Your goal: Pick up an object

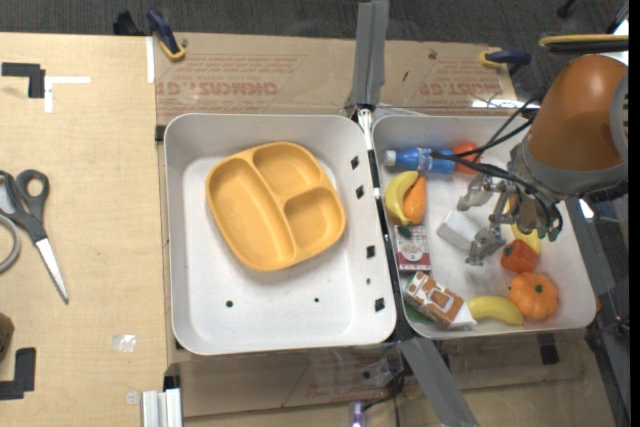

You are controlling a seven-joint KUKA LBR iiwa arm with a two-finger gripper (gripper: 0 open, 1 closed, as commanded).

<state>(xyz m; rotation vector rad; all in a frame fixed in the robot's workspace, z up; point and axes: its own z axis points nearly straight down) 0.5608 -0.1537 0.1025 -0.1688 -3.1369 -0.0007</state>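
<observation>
My gripper hangs over the middle of the right bin, its fingers spread apart with nothing between them. Just below it lies a small grey-white block. Around it lie a blue bottle, an orange carrot-like piece on a yellow banana, a red tomato, an orange pumpkin, a second banana, a brown snack box and a red-and-white packet.
The left bin holds a yellow divided plate. Scissors lie on the wooden bench at far left. Blue clamps sit at the cardboard's back edge. A grey divider runs between the bins.
</observation>
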